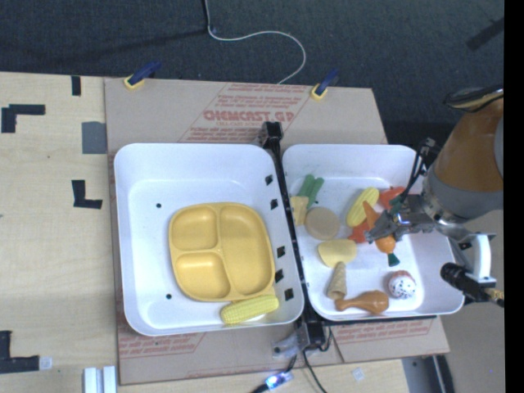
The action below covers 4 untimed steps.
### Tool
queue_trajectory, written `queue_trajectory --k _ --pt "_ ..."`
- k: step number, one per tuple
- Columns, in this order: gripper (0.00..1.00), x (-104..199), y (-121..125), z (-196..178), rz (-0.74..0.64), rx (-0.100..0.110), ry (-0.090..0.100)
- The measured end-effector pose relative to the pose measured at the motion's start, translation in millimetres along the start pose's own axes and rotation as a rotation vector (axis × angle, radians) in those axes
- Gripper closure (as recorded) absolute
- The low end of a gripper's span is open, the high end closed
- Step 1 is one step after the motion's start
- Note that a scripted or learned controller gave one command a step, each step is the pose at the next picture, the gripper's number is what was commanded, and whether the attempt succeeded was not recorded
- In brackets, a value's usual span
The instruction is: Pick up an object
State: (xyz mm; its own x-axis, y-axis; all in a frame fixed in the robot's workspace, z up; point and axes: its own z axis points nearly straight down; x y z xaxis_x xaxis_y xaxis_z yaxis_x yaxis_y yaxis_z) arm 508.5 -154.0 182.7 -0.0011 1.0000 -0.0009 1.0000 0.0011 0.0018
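Hand [386, 229] down in right bin [426, 301], at orange carrot [385, 242] among toy foods. Finger state: cannot tell. No obj seen lifted; pick not yet confirmed, lift outstanding.

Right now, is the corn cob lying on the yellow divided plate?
No, the corn cob lies on the left bin's floor, just below the yellow plate.

"CHEMCAST GP" on cardboard [246, 109]
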Motion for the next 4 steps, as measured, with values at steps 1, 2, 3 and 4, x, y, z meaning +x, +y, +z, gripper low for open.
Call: queue_trajectory --k 1,2,3,4 --pt "1.00 0.5 0.4 -43.2 -0.001 0.001 0.000" --pt "1.00 49.3 -7.5 -51.1 -0.005 0.004 0.003" --pt "1.00 97.6 -7.0 -38.2 -0.003 0.005 0.002" --pt "1.00 150.5 -21.4 -31.1 -0.005 0.007 0.002"
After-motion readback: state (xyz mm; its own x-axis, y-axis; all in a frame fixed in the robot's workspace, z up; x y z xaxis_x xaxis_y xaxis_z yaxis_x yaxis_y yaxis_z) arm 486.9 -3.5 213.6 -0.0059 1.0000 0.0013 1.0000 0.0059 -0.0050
